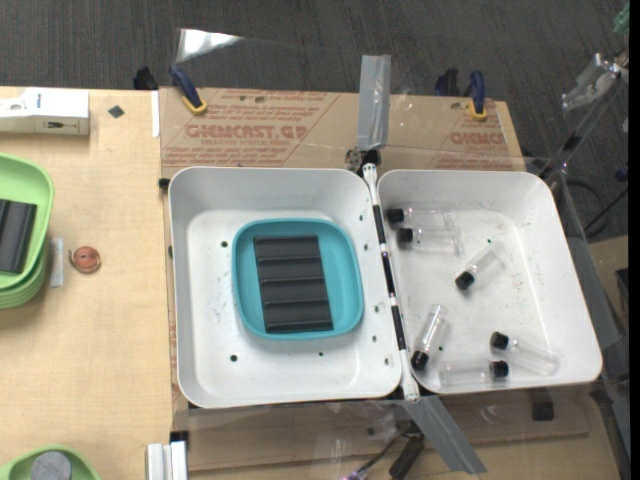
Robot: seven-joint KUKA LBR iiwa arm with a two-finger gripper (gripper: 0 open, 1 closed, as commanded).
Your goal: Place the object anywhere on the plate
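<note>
Green-rimmed round item (pixel 45 465) at the near left corner of the bench: not concerned in the task.

Right bin (pixel 575 298), near part: a pair of clear vials (pixel 515 348) with black caps lies close to the front wall, the two nearly touching. Just left of them a slanted vial (pixel 430 330) lies close to the wall that divides the bins. Further back, a lone vial (pixel 476 266) lies well apart from the others. At the far left corner two more vials (pixel 425 223) lie side by side.

Left bin (pixel 200 368): teal plate (pixel 245 288) at centre, carrying a black ridged insert (pixel 292 283). No vial lies on it; the task is judged not yet begun.

Pincer: how far open it stands, and what it has hold of, cannot be told.

Recommendation: select the lone vial, since it has room on both sides. Close across its narrow width, not along its length. Clear, smooth vials are judged liable to slip or roll, so grasp near the middle. Lift above the dividing wall before crossing. Release low over the insert, aligned with the ridges, to check rolling.
</note>
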